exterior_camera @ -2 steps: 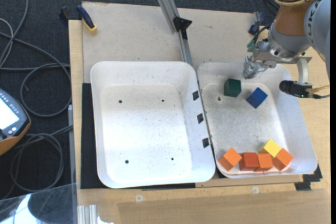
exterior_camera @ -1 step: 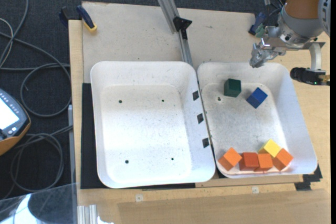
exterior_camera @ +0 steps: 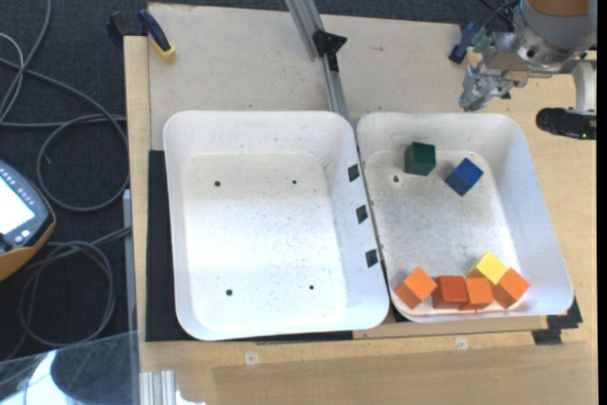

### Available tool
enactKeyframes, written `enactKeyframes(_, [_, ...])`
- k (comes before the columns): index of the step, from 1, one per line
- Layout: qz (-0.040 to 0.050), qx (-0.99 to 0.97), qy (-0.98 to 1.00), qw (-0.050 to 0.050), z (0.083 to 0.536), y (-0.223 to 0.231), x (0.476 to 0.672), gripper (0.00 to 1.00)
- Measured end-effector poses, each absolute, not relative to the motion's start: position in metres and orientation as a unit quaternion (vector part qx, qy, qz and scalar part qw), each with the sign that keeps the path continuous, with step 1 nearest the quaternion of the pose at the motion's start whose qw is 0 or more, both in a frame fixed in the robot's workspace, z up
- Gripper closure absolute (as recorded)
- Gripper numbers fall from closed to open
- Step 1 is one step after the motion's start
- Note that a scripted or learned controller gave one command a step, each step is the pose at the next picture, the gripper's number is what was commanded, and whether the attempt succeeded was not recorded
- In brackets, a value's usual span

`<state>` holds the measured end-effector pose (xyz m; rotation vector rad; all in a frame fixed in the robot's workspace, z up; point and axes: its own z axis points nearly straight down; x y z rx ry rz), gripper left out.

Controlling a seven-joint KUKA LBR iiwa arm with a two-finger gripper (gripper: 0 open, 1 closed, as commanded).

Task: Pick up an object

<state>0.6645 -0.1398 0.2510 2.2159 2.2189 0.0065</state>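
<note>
The right bin (exterior_camera: 531,194) holds a dark green cube (exterior_camera: 419,157) and a blue cube (exterior_camera: 464,175) near its far side. Along its near edge lie several orange blocks (exterior_camera: 453,289) with a yellow cube (exterior_camera: 491,266) among them. My gripper (exterior_camera: 481,94) hangs above the bin's far rim, up and to the right of the blue cube. Nothing shows between its fingers, and their spacing is too small to read.
The left bin (exterior_camera: 256,223) stands beside the right one. A metal bar (exterior_camera: 303,5) slants down to the gap between the bins. A blue clamp (exterior_camera: 156,31) sits at the bench's far left corner. Cables lie on the floor at left.
</note>
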Motion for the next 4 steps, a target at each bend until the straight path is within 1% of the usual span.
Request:
enactKeyframes(1, [0.0002,0.706,0.709,-0.002,0.251,-0.094,0.638,1.00])
enactKeyframes(2, [0.0004,0.705,0.709,-0.002,0.252,-0.041,0.633,1.00])
enactKeyframes(4, [0.0001,0.705,0.709,-0.002,0.262,0.056,0.594,1.00])
